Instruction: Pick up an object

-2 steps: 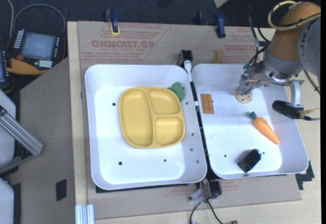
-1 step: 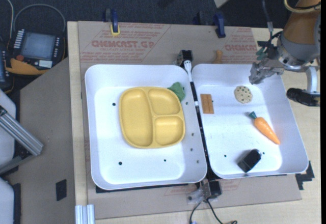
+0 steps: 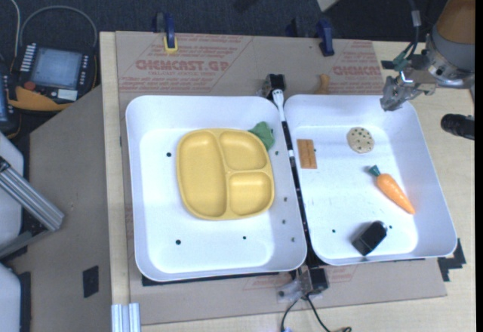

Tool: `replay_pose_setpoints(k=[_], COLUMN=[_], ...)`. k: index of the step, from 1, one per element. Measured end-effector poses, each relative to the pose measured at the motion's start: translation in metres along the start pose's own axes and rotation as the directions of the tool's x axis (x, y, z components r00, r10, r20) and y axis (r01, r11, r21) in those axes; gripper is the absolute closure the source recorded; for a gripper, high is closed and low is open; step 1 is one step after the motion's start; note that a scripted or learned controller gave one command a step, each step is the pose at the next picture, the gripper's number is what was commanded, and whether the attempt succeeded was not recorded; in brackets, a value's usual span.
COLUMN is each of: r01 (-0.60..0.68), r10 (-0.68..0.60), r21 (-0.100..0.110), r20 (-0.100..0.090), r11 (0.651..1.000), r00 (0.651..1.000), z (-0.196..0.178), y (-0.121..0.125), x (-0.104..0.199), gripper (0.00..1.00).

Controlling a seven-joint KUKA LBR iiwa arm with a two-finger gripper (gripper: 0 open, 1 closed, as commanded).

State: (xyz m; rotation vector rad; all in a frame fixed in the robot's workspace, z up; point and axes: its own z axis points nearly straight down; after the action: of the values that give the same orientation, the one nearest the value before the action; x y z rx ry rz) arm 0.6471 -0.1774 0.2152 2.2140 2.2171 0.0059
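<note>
The right bin [image 3: 430,195] holds a round cookie [image 3: 361,139], an orange carrot [image 3: 393,189], a small tan block [image 3: 306,154] and a black object [image 3: 370,237]. My gripper [image 3: 394,96] hangs over the bin's far right corner, above and to the right of the cookie, with nothing visible between its fingers. The left bin [image 3: 151,195] holds a yellow divided plate [image 3: 224,173], and a green item [image 3: 263,133] peeks out at the plate's far right edge.
A black divider strip [image 3: 285,134] runs between the two bins. Blue clamps [image 3: 170,30] hold the cardboard sheet at the back. A teach pendant [image 3: 54,70] lies off the bench at the left.
</note>
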Motion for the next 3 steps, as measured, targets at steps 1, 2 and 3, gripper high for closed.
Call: replay_pose_setpoints(k=[1,2,3], r01=[0.004,0.003,0.004], r10=[-0.003,-0.003,-0.004], r21=[0.009,0.010,0.011], r20=[-0.005,-0.005,-0.006], r11=[1.000,1.000,1.000], r00=[1.000,1.000,1.000], z=[-0.008,-0.016,-0.026], y=[-0.010,-0.028,-0.049], x=[0.047,0.089,0.138], gripper=[1.00,1.00,1.00])
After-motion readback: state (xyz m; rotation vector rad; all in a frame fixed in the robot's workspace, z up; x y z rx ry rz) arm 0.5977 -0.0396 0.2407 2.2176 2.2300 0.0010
